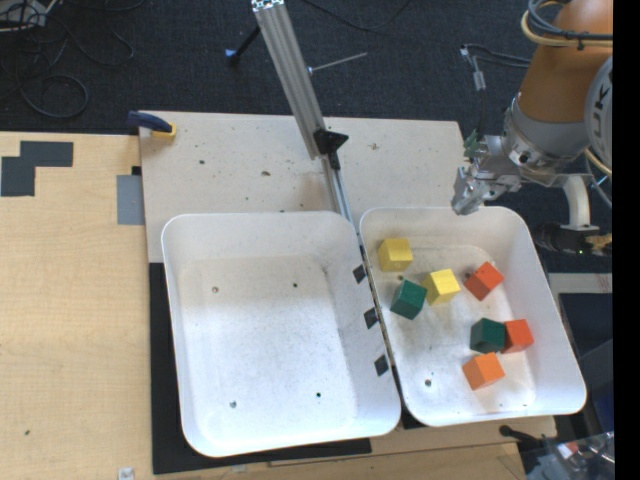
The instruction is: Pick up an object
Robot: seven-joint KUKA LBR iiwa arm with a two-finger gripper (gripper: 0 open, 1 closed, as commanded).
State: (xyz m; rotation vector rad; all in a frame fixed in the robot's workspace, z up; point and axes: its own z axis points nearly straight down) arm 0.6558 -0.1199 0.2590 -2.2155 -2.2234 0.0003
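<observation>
The right bin (pixel 540 258) holds several small blocks: two yellow ones (pixel 395 253) (pixel 443 285), a green one (pixel 408 299), a red-orange one (pixel 483 280), a dark green one (pixel 488 335) touching a red one (pixel 517 335), and an orange one (pixel 484 370). My gripper (pixel 467 200) hangs above the far rim of this bin, up and right of the blocks. Nothing is seen between its fingers.
The left bin (pixel 200 258) lies beside the right one. A slanted aluminium post (pixel 295 78) rises from the bench behind the bins. A blue and yellow clamp (pixel 152 123) sits at the bench's far left corner. Cables lie on the dark floor beyond.
</observation>
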